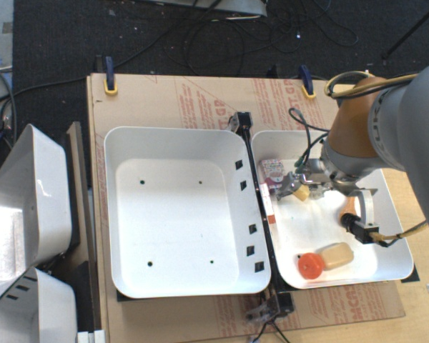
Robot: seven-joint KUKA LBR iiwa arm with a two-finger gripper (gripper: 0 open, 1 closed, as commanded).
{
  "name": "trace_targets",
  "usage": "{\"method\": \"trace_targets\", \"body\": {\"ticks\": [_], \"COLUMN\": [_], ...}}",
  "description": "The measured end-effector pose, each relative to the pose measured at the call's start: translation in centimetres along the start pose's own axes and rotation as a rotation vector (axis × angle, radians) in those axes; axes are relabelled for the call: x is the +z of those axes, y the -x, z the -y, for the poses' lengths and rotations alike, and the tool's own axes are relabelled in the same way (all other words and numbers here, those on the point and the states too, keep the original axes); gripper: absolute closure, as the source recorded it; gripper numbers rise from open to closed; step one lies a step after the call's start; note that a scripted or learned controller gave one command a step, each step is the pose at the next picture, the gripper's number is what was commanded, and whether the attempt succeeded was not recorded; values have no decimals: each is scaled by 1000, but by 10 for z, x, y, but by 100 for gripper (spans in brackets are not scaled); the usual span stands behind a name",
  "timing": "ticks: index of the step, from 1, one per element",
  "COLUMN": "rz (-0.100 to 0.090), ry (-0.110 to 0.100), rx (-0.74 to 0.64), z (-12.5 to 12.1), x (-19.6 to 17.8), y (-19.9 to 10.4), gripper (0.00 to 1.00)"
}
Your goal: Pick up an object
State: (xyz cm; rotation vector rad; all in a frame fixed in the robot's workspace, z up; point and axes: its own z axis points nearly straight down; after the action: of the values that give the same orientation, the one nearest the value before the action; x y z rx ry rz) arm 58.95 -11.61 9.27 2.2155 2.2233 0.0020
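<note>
**In the right bin: tool low over the far-left corner**

- Tool (294,184): down among small items by the dividing wall; whether it is open or closed cannot be told.
- Yellowish piece (301,195): just beside the tool, likeliest target.
- Pink-white packet (272,168): near the wall.
- Orange ball (311,265), tan block (336,255): touching, near edge, well apart.
- Left bin (121,191): presumably the drop side.
- Tabletop (171,98): clamped board.

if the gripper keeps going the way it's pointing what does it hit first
Probably the small pink-and-white packet by the right bin's left wall; the gripper points that way, toward the divider. Depth is unclear.
</note>
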Motion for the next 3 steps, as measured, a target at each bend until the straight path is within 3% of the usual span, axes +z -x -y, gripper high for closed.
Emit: {"method": "trace_targets", "body": {"ticks": [1, 2, 3], "rz": [-1, 1, -1], "ry": [-2, 0, -1], "rx": [-1, 6, -1], "z": [-17, -41, -51], "x": [0, 0, 0], "y": [-6, 32, 9], "gripper": [0, 0, 0]}}
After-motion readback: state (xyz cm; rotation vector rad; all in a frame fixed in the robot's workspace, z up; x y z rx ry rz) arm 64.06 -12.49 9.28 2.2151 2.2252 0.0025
